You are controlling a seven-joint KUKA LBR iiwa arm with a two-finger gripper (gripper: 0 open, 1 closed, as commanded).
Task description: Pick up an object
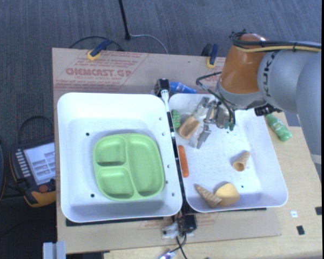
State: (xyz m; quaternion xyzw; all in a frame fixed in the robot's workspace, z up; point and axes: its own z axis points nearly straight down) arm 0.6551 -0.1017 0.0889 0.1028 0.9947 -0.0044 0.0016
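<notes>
**Ana:** Grey and orange, that is the arm [270,69]: it reaches in from the right, over the far part of the right bin [270,161]. Both bins are shallow and white and sit side by side on a brown desk [97,72].

**Ben:** And the hand?

**Ana:** The hand [201,133] hangs over the far left part of the right bin, pointing down and to the left. Its metal fingers [204,136] stand a narrow way apart. A tan bread-like piece [188,127] lies just left of them, close enough to touch or nearly so; I cannot tell whether it sits between the fingers.

**Ben:** What else is in that bin?

**Ana:** A green item [176,118] lies just left of the tan piece, against the left wall. Nearer, an orange carrot [183,160] lies along the same wall. A small cone [240,160] sits in the middle right. At the near edge lie a second cone [207,195] and a yellow rounded piece [228,192], touching.

**Ben:** The left bin?

**Ana:** The left bin [75,117] holds a light green divided plate [129,166]. A green bottle [278,127] lies on the desk just right of the right bin.
</notes>
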